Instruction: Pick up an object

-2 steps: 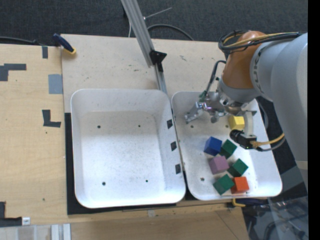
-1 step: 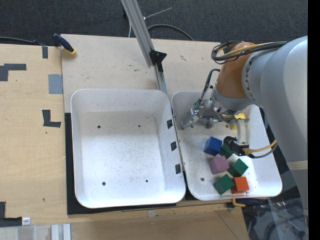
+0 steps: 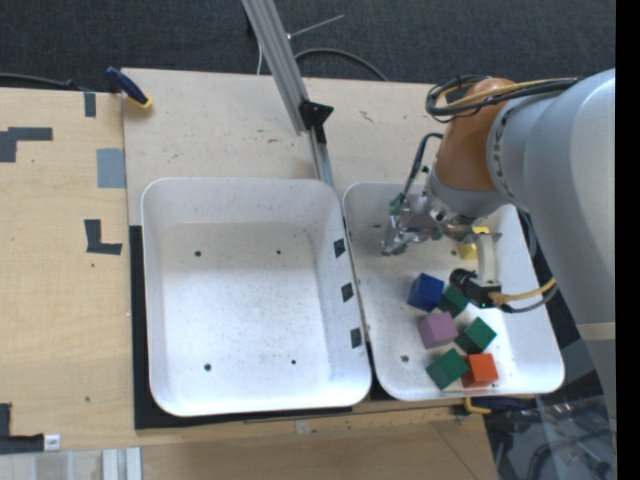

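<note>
Pale wooden bench, dark carpeted floor, slanted metal pole, grey tape marks

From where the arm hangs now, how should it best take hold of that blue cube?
Probably from straight above, closing on two opposite flat sides of the blue cube. Its top and far-left sides look free; the purple cube and a green block crowd its near-right corner.

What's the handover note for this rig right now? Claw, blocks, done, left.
Claw: low over the far part of the right bin, nothing visibly between its fingers; open or shut not readable.
Blocks: all clustered at the right bin's near end: blue block, purple block, orange block, plus green blocks.
Left bin: no blocks in it.
Done: no pick yet.
Left: grasp and lift one block.
</note>
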Robot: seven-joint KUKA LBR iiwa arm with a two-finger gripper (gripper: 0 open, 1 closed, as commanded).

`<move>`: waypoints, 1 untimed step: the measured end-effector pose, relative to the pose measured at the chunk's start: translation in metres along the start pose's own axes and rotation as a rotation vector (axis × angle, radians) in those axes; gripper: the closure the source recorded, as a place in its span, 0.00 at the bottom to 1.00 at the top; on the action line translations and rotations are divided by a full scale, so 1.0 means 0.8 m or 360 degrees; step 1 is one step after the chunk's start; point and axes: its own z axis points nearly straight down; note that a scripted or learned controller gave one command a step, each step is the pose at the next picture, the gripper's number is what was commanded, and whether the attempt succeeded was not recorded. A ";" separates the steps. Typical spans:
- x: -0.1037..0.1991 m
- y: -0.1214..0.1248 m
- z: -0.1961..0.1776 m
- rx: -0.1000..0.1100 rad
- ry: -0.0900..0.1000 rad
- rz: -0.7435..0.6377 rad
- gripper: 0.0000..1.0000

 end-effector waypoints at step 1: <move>-0.008 0.006 -0.056 -0.0011 -0.0002 0.0004 1.00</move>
